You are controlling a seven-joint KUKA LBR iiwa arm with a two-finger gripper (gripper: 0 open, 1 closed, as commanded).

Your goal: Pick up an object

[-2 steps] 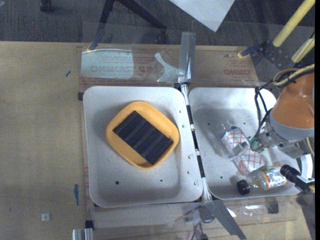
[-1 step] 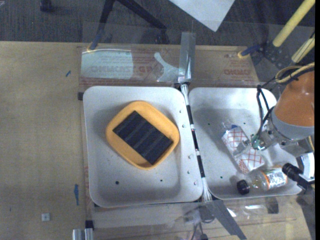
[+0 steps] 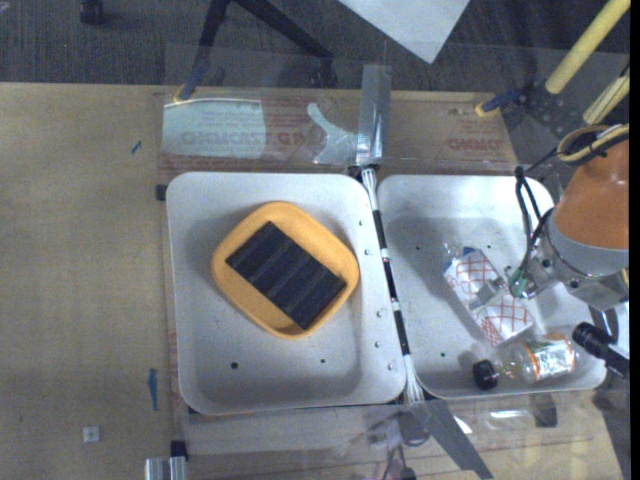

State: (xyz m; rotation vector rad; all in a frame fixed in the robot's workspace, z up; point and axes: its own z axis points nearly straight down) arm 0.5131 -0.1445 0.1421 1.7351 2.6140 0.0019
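Bottle (image 3: 528, 360) with black cap lying along right bin's (image 3: 440, 193) front edge, beside red-checked packets (image 3: 490, 293); yellow pad (image 3: 285, 268) in left bin (image 3: 200, 368). Gripper (image 3: 520, 283) state cannot be told. Best grasp: descend across bottle's body, clear of bin wall.

Wooden bench (image 3: 80, 268), office chair base (image 3: 230, 8)

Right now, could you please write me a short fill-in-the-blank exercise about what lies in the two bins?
1. The yellow tray with the dark ribbed insert lies in the ____ bin.
2. The small clear bottle has a cap coloured ____.
3. The bottle lies on its ____ near the right bin's front edge.
4. The crumpled wrapper is white and ____.

Missing words: left; black; side; red
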